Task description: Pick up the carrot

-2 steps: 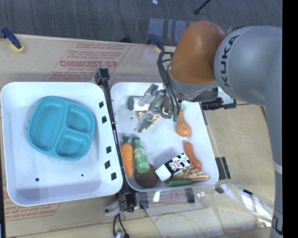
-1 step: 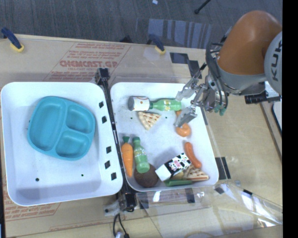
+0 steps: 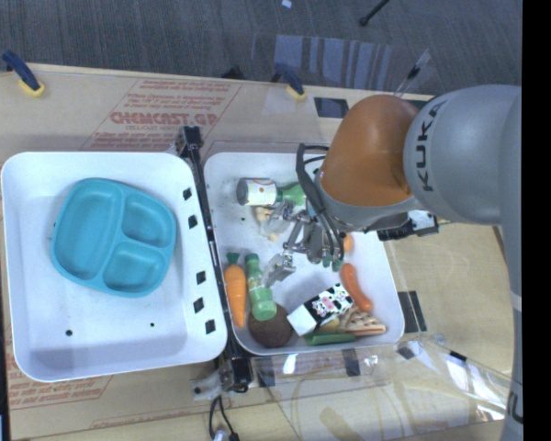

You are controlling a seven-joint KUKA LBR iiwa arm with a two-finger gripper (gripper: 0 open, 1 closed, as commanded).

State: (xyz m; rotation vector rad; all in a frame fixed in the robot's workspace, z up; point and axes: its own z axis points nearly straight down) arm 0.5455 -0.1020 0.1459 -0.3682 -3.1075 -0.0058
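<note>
Orange carrot [image 3: 235,294]: we see it lying along the right bin's [image 3: 386,274] left wall, beside a green bottle [image 3: 258,292].
Gripper [image 3: 298,246]: low over the bin's middle; grip state we cannot tell.

- The arm [image 3: 413,154] covers the right bin's [image 3: 219,246] far right corner.
- Gripper [image 3: 303,246] fingers are too small and cluttered to tell.
- The arm runs off the right edge.
</note>
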